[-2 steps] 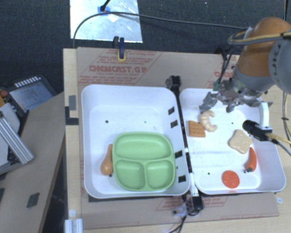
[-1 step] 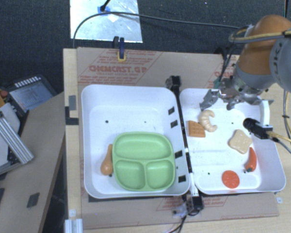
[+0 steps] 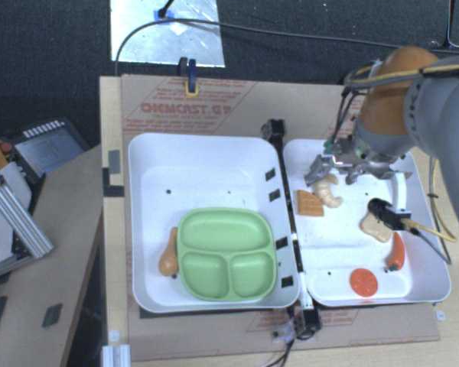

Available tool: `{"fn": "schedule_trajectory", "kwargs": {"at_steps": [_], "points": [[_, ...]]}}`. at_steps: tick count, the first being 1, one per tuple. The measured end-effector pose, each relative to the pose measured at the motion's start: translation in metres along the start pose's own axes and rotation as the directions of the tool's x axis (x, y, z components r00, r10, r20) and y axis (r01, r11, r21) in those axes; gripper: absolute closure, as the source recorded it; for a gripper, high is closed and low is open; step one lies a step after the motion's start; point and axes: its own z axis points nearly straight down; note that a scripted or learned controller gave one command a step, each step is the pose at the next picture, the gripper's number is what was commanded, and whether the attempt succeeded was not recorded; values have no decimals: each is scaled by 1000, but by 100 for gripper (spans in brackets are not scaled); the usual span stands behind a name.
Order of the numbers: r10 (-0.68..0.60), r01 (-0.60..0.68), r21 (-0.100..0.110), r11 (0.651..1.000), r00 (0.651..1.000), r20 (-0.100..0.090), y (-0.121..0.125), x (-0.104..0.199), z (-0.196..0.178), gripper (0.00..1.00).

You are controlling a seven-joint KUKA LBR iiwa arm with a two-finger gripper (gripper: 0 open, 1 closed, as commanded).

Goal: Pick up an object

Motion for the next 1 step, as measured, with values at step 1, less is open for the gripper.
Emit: {"fn": "schedule_trajectory", "kwargs": {"at_steps": [1], "points": [[2, -2, -17, 1000, 1000, -1, 5, 1, 43, 0]]}}
